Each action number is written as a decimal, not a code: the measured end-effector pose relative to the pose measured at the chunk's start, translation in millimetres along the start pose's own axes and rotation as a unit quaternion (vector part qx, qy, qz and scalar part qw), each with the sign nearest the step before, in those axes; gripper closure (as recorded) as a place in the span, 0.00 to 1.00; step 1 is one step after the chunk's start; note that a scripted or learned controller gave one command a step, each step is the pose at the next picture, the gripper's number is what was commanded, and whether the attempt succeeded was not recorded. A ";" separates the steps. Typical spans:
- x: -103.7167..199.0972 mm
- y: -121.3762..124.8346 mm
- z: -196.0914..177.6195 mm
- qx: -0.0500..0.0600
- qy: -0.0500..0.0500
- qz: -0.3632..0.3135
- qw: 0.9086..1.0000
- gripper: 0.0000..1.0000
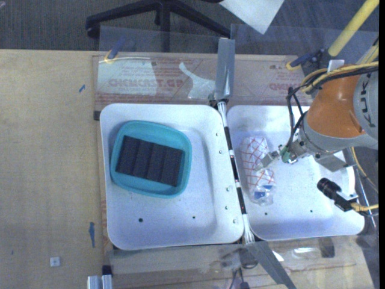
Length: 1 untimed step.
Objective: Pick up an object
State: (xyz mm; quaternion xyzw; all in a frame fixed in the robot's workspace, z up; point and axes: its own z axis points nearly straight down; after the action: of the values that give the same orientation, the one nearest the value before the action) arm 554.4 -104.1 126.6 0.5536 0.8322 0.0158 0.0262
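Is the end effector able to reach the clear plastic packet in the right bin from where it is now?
Probably yes. The end effector sits beside the clear plastic packet in the right bin, with nothing between them.

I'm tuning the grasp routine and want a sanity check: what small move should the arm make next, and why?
Probably ease the gripper left and down onto the clear patterned packet in the right bin. The gripper sits just beside the packet's upper right edge, not over it.

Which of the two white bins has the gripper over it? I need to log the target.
The right bin, holding the clear mesh-wrapped packet; the gripper hangs there. The left bin holds a teal tray.
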 end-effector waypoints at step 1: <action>0.0 0.0 0.0 0.000 0.000 0.000 1.000 0.00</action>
State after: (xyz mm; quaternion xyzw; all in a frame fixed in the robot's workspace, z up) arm 554.4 -104.1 126.6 0.5536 0.8322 0.0158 0.0262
